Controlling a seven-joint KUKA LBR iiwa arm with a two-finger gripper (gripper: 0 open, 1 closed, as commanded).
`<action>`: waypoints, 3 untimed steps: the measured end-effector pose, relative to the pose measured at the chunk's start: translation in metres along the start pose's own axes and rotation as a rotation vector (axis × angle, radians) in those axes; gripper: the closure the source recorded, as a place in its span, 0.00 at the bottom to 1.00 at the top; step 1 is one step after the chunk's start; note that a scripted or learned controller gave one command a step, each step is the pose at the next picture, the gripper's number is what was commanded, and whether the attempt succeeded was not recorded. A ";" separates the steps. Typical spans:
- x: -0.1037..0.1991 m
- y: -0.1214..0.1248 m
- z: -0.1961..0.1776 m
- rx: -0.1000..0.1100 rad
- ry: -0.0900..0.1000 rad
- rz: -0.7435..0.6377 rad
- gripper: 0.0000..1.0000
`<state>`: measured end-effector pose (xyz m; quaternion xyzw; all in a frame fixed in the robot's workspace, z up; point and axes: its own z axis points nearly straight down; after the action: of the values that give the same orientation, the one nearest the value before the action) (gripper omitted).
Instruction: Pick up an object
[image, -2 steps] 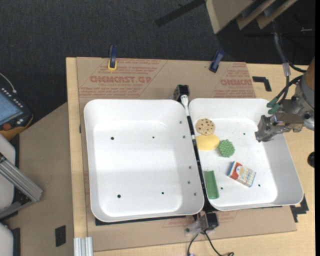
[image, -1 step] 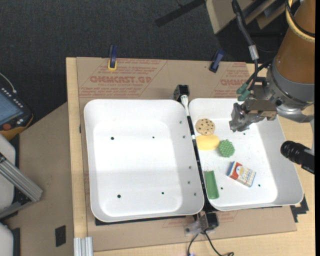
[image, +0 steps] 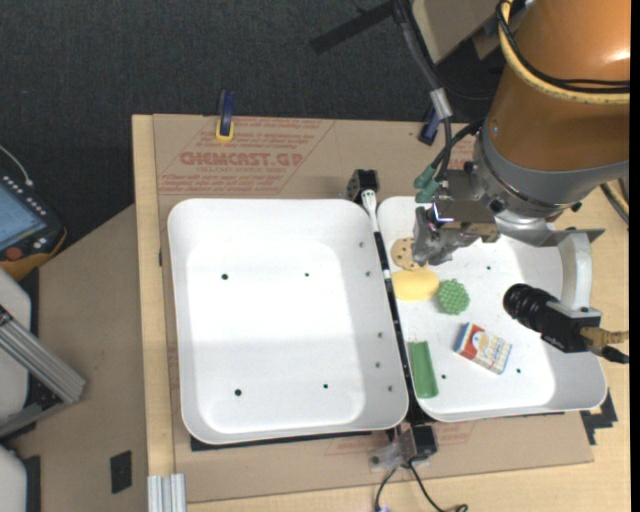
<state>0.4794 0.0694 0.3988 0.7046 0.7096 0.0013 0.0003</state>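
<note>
**Gripper low over the upper left corner of the right bin**

The arm (image: 560, 110) enters from the upper right of the frame and bends down to the right bin (image: 560, 395). The gripper (image: 432, 252) sits low in that bin's upper left corner, close to the wall shared with the left bin (image: 270, 330). How far the gripper is open cannot be told from this angle, and nothing can be seen held in it.

Five things lie in the right bin. A tan disc (image: 401, 253) with small holes lies just left of the gripper, partly covered by it. A yellow lump (image: 415, 288) lies just below the gripper tip, near the dividing wall; whether the two touch cannot be told. A green ball (image: 453, 296) with a bumpy skin lies just right of the lump, touching it or nearly so. Lower, towards the middle of the bin, a small box (image: 484, 348) printed in red, blue and white lies tilted. A green bar (image: 422, 368) lies along the left wall in the lower left corner, well apart from the gripper.

Both bins rest on a brown cardboard sheet (image: 250, 150) with red lettering, which covers the worktop.
</note>
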 end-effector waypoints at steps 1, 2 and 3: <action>-0.102 0.007 0.030 0.007 -0.003 0.017 1.00; -0.035 0.011 0.033 0.005 0.000 0.000 1.00; 0.017 0.015 0.007 -0.003 0.000 0.001 1.00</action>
<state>0.4945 0.0867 0.3916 0.7049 0.7093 0.0023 0.0012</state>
